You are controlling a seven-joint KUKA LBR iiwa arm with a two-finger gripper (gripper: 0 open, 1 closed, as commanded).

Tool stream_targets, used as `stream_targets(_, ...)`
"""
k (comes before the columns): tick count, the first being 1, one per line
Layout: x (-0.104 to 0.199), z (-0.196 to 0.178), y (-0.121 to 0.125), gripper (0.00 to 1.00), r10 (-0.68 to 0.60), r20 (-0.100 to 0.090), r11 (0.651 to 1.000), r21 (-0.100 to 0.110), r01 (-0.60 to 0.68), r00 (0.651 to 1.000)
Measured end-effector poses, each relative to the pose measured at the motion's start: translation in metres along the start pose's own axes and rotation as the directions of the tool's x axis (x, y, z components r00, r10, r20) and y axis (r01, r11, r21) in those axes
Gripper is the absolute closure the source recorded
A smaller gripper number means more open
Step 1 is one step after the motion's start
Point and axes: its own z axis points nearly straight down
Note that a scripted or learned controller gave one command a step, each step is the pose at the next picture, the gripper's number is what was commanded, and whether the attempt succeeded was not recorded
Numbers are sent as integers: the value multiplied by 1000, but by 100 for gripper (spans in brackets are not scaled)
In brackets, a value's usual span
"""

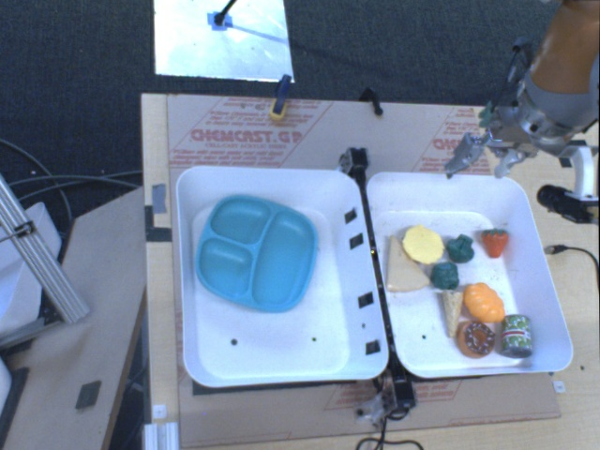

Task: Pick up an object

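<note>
While hand [486,156] hovers, toys [464,298] crowded, tray [255,252] apart.

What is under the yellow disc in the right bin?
The yellow disc lies on a tan slice, overlapping its upper right part. The slice's left and lower portions show; the part beneath the disc is covered.
</note>
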Motion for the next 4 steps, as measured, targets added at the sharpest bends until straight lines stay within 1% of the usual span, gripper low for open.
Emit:
stream_targets(1,-50,94,12,0,5,0,1000,5,-5,1000)
stream_targets(2,-30,127,13,0,-2,-1,1000,3,2,1000)
stream_targets(3,-74,171,-11,0,5,0,1000,3,-5,1000)
stream_targets(4,2,152,-22,0,-6,-2,1000,1,6,1000)
